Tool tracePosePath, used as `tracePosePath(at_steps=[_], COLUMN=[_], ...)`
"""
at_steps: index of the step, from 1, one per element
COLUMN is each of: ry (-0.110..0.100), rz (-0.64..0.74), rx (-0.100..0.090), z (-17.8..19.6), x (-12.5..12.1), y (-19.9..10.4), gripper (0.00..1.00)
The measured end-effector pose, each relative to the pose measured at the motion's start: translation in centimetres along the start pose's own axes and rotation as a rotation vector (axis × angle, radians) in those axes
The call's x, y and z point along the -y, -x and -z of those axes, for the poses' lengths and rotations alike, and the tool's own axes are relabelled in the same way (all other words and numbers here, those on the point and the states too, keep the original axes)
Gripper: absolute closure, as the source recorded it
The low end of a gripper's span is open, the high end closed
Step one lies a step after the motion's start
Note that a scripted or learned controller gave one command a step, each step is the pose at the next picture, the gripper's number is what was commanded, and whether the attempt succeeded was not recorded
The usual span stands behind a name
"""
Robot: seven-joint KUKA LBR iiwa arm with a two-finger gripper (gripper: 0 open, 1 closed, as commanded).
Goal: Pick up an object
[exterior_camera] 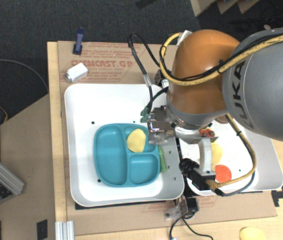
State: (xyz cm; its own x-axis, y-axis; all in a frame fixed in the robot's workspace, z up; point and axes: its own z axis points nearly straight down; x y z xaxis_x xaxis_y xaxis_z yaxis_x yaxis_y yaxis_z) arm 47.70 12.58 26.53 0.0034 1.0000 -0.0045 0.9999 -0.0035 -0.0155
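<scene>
A blue divided plate [116, 156] lies in the left bin [81, 114]. A pale yellow rounded object [136, 140] rests in the plate's upper right compartment. My gripper [155, 128] hangs under the orange wrist, just right of that yellow object and over the plate's right rim. A thin green object [162, 160] lies along the plate's right edge, below the gripper. In the right bin [266, 176] an orange round object [223, 173] and a yellow object [216, 152] lie mostly hidden by the arm.
The big grey and orange arm [206, 84] covers most of the right bin. A small white block [76, 73] and a blue item [79, 40] lie on the cardboard behind the left bin. A yellow thing [251, 233] sits at the bottom right, off the bench.
</scene>
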Motion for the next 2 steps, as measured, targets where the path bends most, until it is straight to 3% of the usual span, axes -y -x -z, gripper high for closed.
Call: tracePosePath(at_steps=[1,2], ry=[0.006,0.035], rz=[-0.003,0.005], rx=[-0.001,-0.009], z=[-8.6,9.7], x=[-5.6,-2.9], y=[3.8,3.4], gripper=[1.00,1.00])
